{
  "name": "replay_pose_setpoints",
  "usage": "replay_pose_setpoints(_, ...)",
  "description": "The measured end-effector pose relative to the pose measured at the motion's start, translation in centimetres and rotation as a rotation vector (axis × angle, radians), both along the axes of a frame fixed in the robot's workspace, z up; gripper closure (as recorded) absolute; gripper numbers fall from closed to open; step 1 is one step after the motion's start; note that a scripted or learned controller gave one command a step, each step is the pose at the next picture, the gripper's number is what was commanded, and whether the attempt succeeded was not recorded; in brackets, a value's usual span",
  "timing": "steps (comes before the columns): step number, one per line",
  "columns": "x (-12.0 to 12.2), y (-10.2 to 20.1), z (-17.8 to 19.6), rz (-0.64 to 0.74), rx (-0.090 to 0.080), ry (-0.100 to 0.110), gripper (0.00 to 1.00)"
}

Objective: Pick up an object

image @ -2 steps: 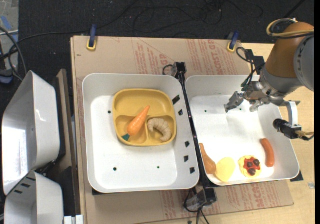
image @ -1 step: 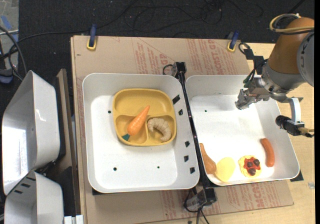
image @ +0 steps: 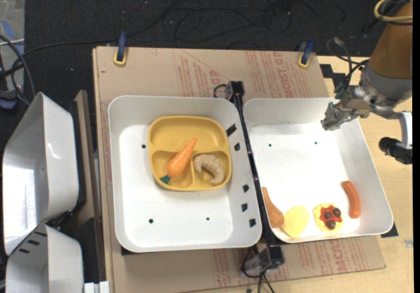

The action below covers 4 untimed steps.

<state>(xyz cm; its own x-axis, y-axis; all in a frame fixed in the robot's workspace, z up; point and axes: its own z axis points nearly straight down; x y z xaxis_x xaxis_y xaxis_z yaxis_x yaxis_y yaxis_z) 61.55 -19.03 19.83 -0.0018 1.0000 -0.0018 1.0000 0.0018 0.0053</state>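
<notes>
My gripper (image: 333,118) hangs over the far right corner of the right bin (image: 308,154), with the grey wrist and orange band behind it at the right edge. Nothing shows between its fingers. Along the near edge of that bin lie a brown drumstick-shaped piece (image: 272,208), a yellow round piece (image: 296,219), a small pizza-like disc (image: 328,215) and an orange sausage (image: 353,198). In the left bin (image: 131,174) a yellow divided plate (image: 164,133) holds a carrot (image: 182,158) and a pale shrimp (image: 210,168).
Two orange clamps (image: 120,57) (image: 305,57) grip the cardboard sheet at the back. A white container (image: 39,154) stands off the bench at the left. Cables run across the dark floor behind.
</notes>
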Motion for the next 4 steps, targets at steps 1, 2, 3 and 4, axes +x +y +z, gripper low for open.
replay_pose_setpoints(1, 0.1, 0.0, 1.6, 0.000, 0.000, 0.002, 1.00)
replay_pose_setpoints(2, -1.0, 5.7, 1.2, 0.006, 0.003, 0.007, 1.00)
replay_pose_setpoints(3, -1.9, 11.1, 1.1, 0.005, 0.003, 0.007, 1.00)
replay_pose_setpoints(4, -4.2, 16.2, 2.4, 0.006, 0.004, 0.007, 1.00)
